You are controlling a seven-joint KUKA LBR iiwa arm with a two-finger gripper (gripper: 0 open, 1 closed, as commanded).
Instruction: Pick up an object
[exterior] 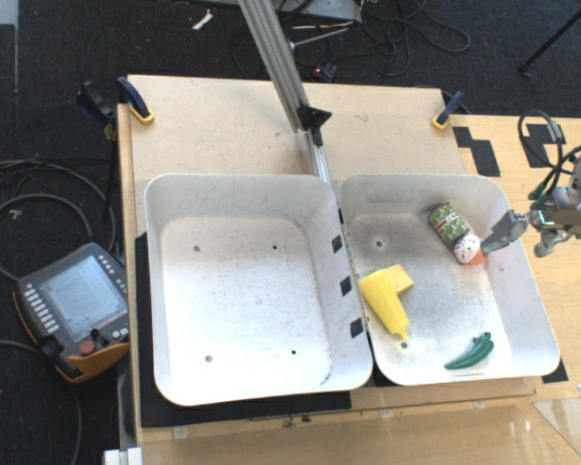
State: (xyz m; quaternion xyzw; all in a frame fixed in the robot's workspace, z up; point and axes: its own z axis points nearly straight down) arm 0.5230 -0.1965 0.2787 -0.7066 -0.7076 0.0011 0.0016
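I count two white bins; the right bin (523, 289) holds three things: one yellow squeeze bottle (385, 301) pointing toward me, one green piece (470, 354), one green-labelled can (453, 231) lying diagonally. My gripper (511, 229) sits beside it; fingers unreadable.

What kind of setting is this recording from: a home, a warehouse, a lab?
Most likely a robotics lab: a bench with two white bins, a teach pendant on the dark carpet, loose cables, and a gripper reaching in.
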